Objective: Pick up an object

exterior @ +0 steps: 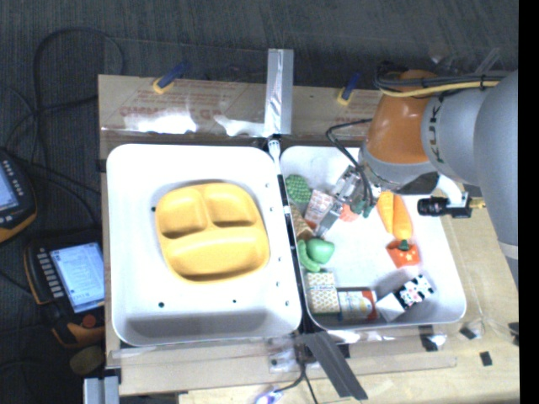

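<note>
- The end effector hung low over the right bin, nearer its far edge; whether clenched, I cannot tell.
- The small packet just beside it looked light, stiff; grip its narrow sides.

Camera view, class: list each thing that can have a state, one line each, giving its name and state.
yellow tray: lying flat in the left bin, right way up.
gripper: low in the right bin, among the items.
carrot: lying flat.
green toy: resting by the divider.
black-and-white block: lying tilted near the front corner.
</note>
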Robot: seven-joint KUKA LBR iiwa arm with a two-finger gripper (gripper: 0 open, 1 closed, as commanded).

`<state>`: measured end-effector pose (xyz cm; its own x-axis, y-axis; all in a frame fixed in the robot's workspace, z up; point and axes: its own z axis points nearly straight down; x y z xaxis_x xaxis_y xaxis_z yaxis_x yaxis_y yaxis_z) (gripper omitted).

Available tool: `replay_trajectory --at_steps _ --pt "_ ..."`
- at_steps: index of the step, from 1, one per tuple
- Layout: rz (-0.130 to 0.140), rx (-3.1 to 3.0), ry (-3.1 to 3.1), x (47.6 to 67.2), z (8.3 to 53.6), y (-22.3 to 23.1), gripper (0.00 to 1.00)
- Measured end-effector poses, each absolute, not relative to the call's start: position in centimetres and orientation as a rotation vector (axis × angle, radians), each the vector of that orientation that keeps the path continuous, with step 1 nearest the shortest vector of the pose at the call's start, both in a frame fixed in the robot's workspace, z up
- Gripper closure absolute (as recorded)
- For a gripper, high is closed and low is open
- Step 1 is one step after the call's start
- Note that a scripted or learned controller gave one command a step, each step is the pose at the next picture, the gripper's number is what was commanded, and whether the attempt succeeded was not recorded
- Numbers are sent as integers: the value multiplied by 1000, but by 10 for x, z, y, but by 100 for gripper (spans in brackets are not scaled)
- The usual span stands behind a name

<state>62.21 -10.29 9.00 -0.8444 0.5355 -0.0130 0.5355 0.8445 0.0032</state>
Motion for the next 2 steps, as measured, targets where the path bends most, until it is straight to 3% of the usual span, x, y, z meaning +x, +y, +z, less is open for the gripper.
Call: replay_trajectory --at_steps 1,2 --pt "8 1133 2915 587 90 -117 0" --pt "0 1161 2905 551 90 -164 0"
